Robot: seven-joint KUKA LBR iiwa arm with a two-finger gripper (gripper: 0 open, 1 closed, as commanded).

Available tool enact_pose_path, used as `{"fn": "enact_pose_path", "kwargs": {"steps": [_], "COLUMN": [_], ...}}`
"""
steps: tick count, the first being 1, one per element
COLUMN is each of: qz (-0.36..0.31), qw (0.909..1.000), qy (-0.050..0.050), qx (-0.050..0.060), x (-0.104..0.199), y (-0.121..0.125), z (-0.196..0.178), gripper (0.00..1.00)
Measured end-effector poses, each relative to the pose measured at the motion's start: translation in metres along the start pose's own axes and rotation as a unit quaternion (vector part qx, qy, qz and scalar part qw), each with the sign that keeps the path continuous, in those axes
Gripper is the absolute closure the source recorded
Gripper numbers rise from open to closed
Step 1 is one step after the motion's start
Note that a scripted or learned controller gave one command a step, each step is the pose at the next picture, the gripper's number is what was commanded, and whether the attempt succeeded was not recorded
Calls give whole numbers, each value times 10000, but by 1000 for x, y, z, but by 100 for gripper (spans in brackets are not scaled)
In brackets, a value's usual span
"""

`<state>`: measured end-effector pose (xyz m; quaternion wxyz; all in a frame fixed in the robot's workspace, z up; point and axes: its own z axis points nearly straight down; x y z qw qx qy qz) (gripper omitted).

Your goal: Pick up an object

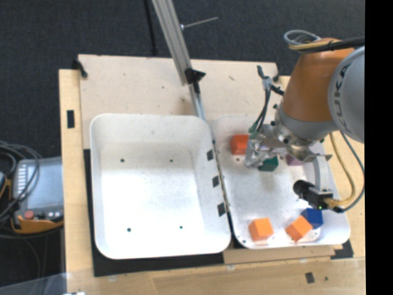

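My gripper hangs low over the upper part of the right bin, under the arm's orange band. A dark green object lies just below it, partly covered by it. A red-orange block sits right beside the gripper on its left. A purple object peeks out on its right, mostly hidden by the wrist. Near the bin's front edge lie two orange blocks, and a blue block touches the right one. Nothing visibly hangs from the gripper.
The left bin stands beside the right one, and their rims meet at the middle. A slanted aluminium pole rises from the bench behind the bins. Cables loop off the wrist at the right. A control box lies off the bench to the left.
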<state>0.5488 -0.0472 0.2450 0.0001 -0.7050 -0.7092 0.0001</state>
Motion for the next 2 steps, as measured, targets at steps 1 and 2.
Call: {"fn": "enact_pose_path", "kwargs": {"steps": [1,2], "qz": [-16,-13], "qw": [10000,10000], "qy": [15,15], "qx": [1,12], "x": [51,94], "y": [-16,-24], "z": [-7,-8], "gripper": [100,100]}}
